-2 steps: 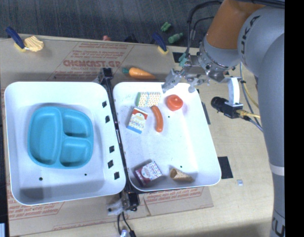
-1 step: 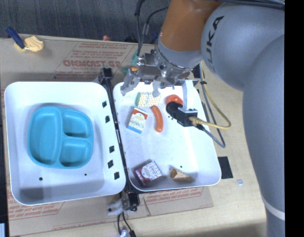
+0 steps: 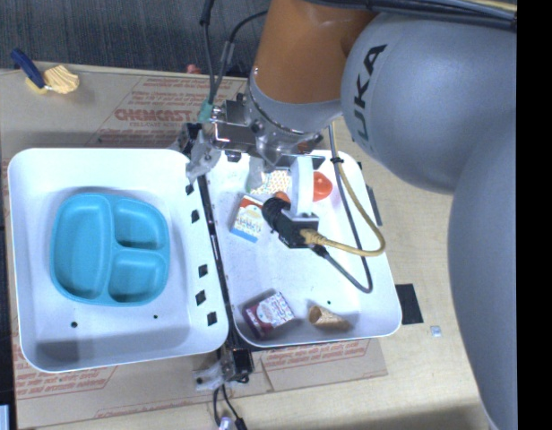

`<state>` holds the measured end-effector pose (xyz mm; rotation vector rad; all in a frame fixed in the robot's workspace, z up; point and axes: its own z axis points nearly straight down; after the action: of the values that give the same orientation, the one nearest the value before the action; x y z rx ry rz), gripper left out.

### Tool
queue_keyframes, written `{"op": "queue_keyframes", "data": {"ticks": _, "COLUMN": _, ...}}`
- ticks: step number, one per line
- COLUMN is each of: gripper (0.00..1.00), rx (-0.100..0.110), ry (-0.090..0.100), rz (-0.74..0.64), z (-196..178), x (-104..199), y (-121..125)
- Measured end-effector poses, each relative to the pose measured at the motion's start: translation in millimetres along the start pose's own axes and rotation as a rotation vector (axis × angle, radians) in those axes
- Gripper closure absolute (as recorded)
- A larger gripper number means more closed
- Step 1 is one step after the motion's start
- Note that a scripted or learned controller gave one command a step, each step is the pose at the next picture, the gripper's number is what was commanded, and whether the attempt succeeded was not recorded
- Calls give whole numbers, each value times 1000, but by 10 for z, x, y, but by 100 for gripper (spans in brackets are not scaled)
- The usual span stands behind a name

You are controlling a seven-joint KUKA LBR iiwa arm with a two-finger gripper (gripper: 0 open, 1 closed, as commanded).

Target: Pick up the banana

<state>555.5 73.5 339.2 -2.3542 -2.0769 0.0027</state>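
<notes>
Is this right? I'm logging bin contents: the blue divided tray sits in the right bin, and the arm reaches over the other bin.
Not quite. The camera view shows the blue divided tray in the left bin. The arm reaches over the other bin, the right bin.

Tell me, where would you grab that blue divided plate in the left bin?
Grip the blue plate by its raised rim, coming straight down. It lies flat in the left bin and looks too wide to span; the rim is a thin edge with room around it.

"KUKA" on the grey arm (image 3: 419, 88) — "CHEMCAST" on the cardboard sheet (image 3: 124, 97)
</notes>
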Motion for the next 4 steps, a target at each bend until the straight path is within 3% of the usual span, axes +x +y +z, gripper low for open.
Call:
{"op": "queue_keyframes", "data": {"ticks": 1, "gripper": 0, "rx": 3, "ry": -3, "rz": 400, "z": -248, "x": 372, "y": -730}}
{"op": "queue_keyframes", "data": {"ticks": 2, "gripper": 0, "rx": 2, "ry": -3, "rz": 243, "z": 442, "x": -383, "y": -754}}
{"op": "queue_keyframes", "data": {"ticks": 3, "gripper": 0, "rx": -1, "ry": 0, "rz": 252, "z": -308, "x": 250, "y": -831}}
{"op": "queue_keyframes", "data": {"ticks": 4, "gripper": 0, "rx": 3, "ry": -2, "rz": -83, "z": -324, "x": 314, "y": -844}}
